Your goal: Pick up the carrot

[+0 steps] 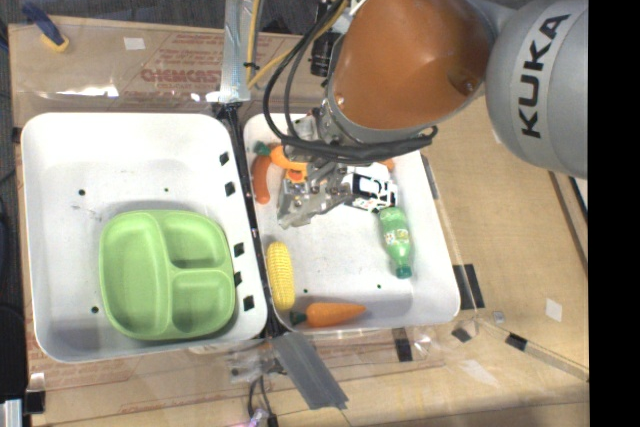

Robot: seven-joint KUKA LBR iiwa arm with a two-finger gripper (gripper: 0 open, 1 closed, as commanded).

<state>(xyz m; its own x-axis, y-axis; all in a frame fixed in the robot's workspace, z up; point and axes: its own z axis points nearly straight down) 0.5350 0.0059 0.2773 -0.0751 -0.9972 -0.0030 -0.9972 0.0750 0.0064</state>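
The carrot (334, 314), orange with a dark green stub at its left end, lies flat along the near wall of the right bin (440, 265). My gripper (308, 199) hangs under the orange wrist band over the back left part of that bin, about a third of the bin's length behind the carrot and clear of it. Its metal tip sits low near the bin floor, next to an orange-red piece (261, 177).
A corn cob (281, 275) lies by the right bin's left wall, just above the carrot. A green bottle (396, 240) and a black-and-white item (372, 188) lie to the right of the gripper. The left bin (60, 165) holds a green divided plate (168, 272).
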